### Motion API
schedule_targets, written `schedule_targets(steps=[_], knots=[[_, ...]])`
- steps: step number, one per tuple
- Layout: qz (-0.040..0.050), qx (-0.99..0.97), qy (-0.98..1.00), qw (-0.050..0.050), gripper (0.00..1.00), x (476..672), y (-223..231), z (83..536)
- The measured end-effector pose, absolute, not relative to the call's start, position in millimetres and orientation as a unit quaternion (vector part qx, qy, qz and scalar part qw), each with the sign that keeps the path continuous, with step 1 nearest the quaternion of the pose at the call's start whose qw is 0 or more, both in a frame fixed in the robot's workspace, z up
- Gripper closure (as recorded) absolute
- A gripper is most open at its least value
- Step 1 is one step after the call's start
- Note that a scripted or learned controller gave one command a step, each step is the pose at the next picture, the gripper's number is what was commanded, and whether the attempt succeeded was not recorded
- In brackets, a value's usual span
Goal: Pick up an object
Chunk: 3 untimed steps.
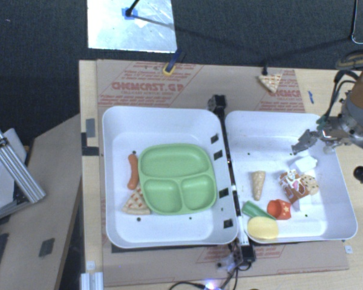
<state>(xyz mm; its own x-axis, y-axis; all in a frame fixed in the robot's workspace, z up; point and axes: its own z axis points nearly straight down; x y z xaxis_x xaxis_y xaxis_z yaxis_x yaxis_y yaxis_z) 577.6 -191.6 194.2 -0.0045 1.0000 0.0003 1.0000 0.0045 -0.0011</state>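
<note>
While the arm reaches in from the right, you will find its hand above the upper right part of the right bin. You can see two grey fingers splayed apart, with nothing between them. No object is in its grasp.

Taking the right bin as your reference: just below the hand, on the bin floor, lies a small white piece, apart from the fingers as far as you can judge. Below that sits a brown and white toy pastry, toward the bin's right centre. A red tomato-like piece lies just beside the pastry's lower left. A green piece lies touching the tomato piece on its left, and a yellow lemon-shaped toy rests at the bin's lower left corner, against the front rim. A tan cone-shaped piece stands apart near the bin's left wall, at mid height.

Left of the right bin, the left bin holds a green divided tray. An orange sausage lies just beside the tray's left edge, and a pizza slice touches its lower left corner.

Beyond the right bin's far rim, a second pizza slice lies on the cardboard-covered tabletop.
</note>
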Motion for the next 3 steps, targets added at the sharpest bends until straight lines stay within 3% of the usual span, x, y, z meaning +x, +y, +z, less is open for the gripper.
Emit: schedule_targets(steps=[1, 2, 3], knots=[[0.0005, -0.706, -0.708, 0.001, 0.0, 577.1, -191, 131], [-0.0038, -0.707, -0.707, -0.01, 0.0, 583.1, -194, 107], [-0.0046, -0.707, -0.707, -0.018, 1.0, 585.7, -197, 119]])
